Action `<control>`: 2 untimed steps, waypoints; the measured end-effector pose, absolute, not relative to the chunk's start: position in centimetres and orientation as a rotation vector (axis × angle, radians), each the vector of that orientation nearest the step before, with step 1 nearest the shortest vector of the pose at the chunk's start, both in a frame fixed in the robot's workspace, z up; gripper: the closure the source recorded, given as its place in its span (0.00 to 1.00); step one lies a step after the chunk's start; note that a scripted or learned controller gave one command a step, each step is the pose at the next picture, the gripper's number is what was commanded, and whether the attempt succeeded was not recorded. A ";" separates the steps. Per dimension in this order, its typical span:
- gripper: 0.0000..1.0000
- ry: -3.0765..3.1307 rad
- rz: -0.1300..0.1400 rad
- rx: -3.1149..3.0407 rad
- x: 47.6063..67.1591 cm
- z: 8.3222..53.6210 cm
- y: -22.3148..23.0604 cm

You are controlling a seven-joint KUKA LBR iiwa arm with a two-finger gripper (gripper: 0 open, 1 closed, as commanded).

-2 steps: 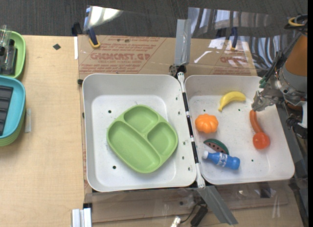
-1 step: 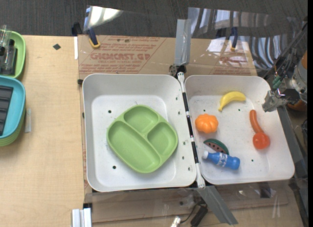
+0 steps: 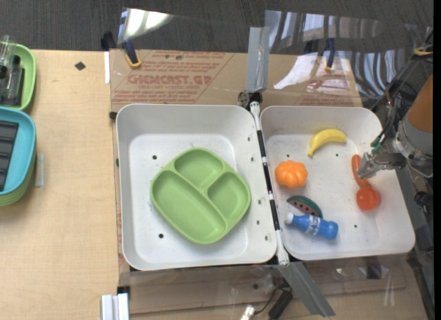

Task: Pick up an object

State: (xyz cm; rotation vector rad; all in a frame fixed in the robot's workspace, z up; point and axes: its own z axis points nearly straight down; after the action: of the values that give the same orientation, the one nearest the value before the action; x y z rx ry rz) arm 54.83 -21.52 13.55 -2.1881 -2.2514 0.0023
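Two white bins (image 3: 131, 174) sit on a wooden bench (image 3: 69, 243); the tool's (image 3: 368, 167) opening can't be made out.

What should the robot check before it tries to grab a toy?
1. Gripper is over the right bin: ok.
2. A toy is close by: ok, the orange spoon lies right at the gripper.
3. Spoon is between the fingers: cannot tell, the gripper hides its handle.
4. Other toys are out of the way: ok, the banana, pumpkin, watermelon slice and blue bottle lie apart from the spoon.
5. Room near the bin wall: not ok, the spoon lies close to the right wall.
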 end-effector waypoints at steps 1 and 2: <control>0.00 -2.413 0.001 -2.009 52.3 12.1 -21.0; 0.00 -2.455 0.000 -1.958 49.6 9.5 -21.6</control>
State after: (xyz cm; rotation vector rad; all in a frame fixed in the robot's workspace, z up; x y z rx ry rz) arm 49.55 -21.65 9.46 -1.9579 -2.4554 0.0001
